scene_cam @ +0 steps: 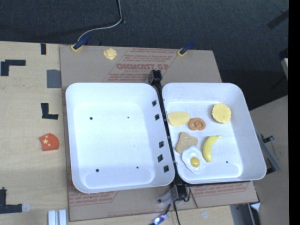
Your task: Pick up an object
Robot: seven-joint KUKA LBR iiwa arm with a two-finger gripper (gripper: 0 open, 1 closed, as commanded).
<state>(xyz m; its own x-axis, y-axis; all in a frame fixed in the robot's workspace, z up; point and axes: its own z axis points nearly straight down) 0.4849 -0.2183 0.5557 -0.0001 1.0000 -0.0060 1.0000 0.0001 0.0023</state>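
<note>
Light wood counter with black tape marks and a grey patch on its left part. Brown cardboard sheet with red print lies on it, clamped at the far edge by two yellow-and-blue clips. Dark carpet floor beyond, a white cable trailing across it. Lighting is even, soft shadows.

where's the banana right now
In the right bin, lower middle: the banana stands just right of the fried egg, below the pretzel.
</note>
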